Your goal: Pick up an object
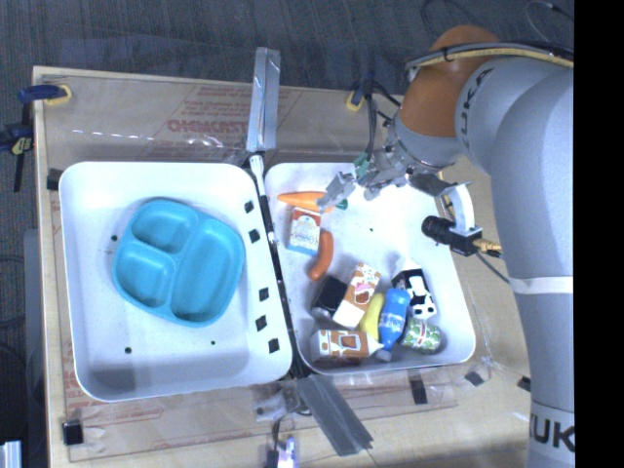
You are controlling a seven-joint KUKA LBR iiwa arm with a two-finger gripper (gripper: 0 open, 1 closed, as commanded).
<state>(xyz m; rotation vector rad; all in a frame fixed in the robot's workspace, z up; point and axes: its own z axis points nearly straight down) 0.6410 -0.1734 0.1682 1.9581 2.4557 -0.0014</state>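
Note:
The right white bin (444, 261) holds several small toy groceries. An orange carrot (298, 200) lies at its far left corner, with a small printed carton (304, 230) and a brown sausage (323, 253) just in front of it. My gripper (338, 191) hangs low over the bin's far side, its tip right beside the carrot's right end; I cannot make out any object in it. The grey arm with its orange band (439, 100) reaches in from the right.
At the right bin's near side are piled a black block (330, 293), a yellow banana (371, 312), a blue bottle (393, 318), a black-and-white cow (416, 291), a green can (423, 337) and a printed box (339, 344). A blue divided tray (178, 259) sits in the left bin (88, 359).

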